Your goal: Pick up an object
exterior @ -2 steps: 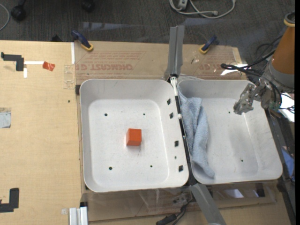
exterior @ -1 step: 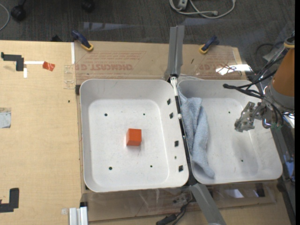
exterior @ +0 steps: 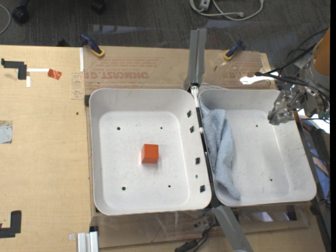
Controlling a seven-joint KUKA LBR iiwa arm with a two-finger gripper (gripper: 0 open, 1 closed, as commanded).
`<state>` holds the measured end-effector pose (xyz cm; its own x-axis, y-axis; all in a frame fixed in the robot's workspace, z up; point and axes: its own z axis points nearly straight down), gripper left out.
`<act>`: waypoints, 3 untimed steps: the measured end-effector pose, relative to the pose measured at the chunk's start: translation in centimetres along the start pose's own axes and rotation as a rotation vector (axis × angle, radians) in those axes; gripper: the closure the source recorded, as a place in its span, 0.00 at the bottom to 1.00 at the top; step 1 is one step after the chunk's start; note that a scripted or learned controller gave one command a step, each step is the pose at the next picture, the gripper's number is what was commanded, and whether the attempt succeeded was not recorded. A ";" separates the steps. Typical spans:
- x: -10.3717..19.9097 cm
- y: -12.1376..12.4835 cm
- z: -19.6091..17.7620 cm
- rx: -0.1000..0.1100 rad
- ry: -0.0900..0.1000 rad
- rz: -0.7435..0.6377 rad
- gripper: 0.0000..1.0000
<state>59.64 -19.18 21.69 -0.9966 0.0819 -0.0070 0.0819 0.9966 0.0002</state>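
Note:
An orange-red block (exterior: 150, 154) lies near the middle of the left bin (exterior: 105, 193). A light blue-grey cloth (exterior: 219, 146) is draped along the left side of the right bin (exterior: 302, 190), from its back wall to the front. My gripper (exterior: 281, 114) hangs at the right bin's back right corner, far from both the block and the cloth. Nothing shows between its fingers.
A grey metal divider (exterior: 197, 56) runs between the bins at the back. Two clamps (exterior: 92, 45) (exterior: 233, 49) hold the cardboard sheet behind them. Cables (exterior: 294, 70) trail from the arm at the right edge. A wooden board (exterior: 37, 140) lies to the left.

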 end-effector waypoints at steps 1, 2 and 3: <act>-3.2 -2.4 2.8 -0.002 0.001 -0.356 1.00; -5.8 -2.4 2.4 -0.002 -0.002 -0.727 1.00; -6.6 -2.4 1.9 -0.001 -0.002 -0.908 1.00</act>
<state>66.07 -22.09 19.81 -0.6778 -0.7352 -0.0071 -0.7352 0.6779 -0.0051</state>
